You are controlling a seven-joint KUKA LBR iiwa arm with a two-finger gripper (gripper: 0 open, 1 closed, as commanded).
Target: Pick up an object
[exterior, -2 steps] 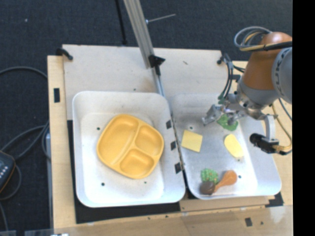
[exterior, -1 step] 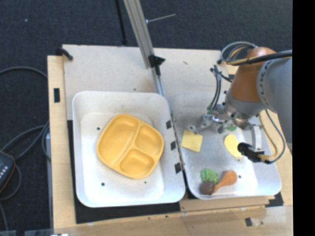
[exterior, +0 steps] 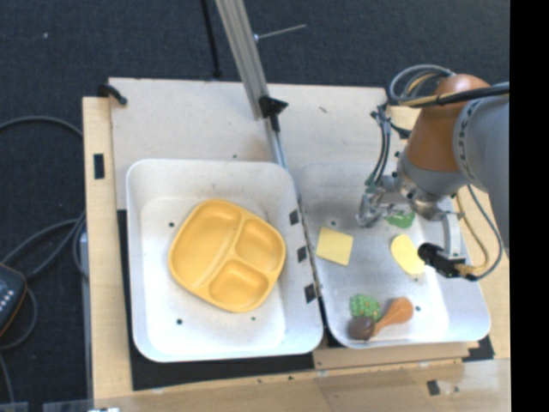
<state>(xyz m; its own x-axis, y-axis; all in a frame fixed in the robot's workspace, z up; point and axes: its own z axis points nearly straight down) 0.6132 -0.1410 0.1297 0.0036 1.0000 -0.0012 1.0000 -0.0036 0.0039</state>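
The right bin (exterior: pixel 343 191) holds a flat yellow square (exterior: pixel 334 247), a yellow oval piece (exterior: pixel 407 254), a small green piece (exterior: pixel 400 220), a knobbly green lump (exterior: pixel 364 304) and a brown drumstick-shaped toy (exterior: pixel 386 316). My gripper (exterior: pixel 380 208) is lowered into the back of this bin, right beside the small green piece and partly covering it. The arm's orange band and grey wrist rise above it on the right. I cannot tell whether the green piece is touched.
The left bin (exterior: pixel 146 187) carries a yellow divided plate (exterior: pixel 227 254). A slanted metal post (exterior: pixel 249 54) stands behind the bins. Cables loop around the wrist, and a black connector (exterior: pixel 433 257) hangs over the yellow oval piece.
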